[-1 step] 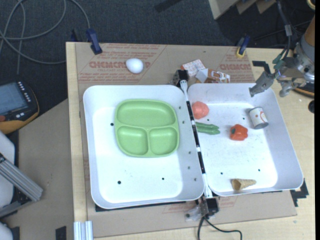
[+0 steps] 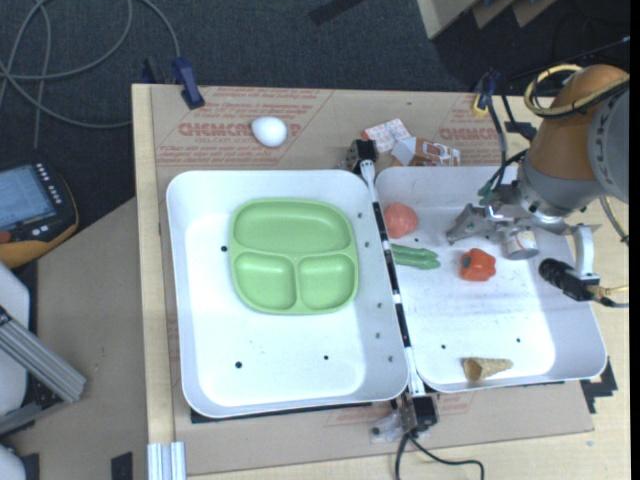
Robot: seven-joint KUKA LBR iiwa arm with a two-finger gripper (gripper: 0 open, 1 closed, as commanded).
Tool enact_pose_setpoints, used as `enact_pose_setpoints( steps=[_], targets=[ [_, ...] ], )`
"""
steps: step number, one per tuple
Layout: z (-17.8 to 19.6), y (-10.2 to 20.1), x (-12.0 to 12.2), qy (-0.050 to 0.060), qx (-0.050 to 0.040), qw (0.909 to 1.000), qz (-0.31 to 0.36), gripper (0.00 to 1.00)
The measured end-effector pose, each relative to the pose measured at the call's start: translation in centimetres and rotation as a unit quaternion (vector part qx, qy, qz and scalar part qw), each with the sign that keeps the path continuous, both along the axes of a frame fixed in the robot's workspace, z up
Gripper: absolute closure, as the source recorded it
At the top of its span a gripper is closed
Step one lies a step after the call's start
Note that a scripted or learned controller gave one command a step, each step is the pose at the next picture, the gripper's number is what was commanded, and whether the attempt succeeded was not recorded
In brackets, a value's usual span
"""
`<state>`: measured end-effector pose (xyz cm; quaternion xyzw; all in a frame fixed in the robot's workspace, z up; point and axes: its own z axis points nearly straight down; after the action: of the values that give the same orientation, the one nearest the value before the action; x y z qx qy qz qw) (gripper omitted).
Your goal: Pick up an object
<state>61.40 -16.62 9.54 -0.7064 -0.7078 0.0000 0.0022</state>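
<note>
Tan cone (image 2: pixel 486 368); fingers (image 2: pixel 462 230) above red pepper (image 2: pixel 478 264).

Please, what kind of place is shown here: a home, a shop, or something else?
Probably a robotics lab or test bench. A robot arm reaches over two white bins holding toy food and a green divided plate, on a cardboard-covered bench with loose cables nearby.

green divided plate (image 2: pixel 295 253) crowding left bin (image 2: pixel 200 358), open floor around red pepper (image 2: pixel 478 264) and cone (image 2: pixel 486 368)
</note>
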Motion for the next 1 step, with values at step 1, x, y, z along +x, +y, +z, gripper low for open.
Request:
enact_pose_setpoints(
  steps=[1],
  targets=[
    [-1.11, 1.18, -3.39, -0.001, -0.0011, 1.0, -0.001, 0.0]
  ],
)
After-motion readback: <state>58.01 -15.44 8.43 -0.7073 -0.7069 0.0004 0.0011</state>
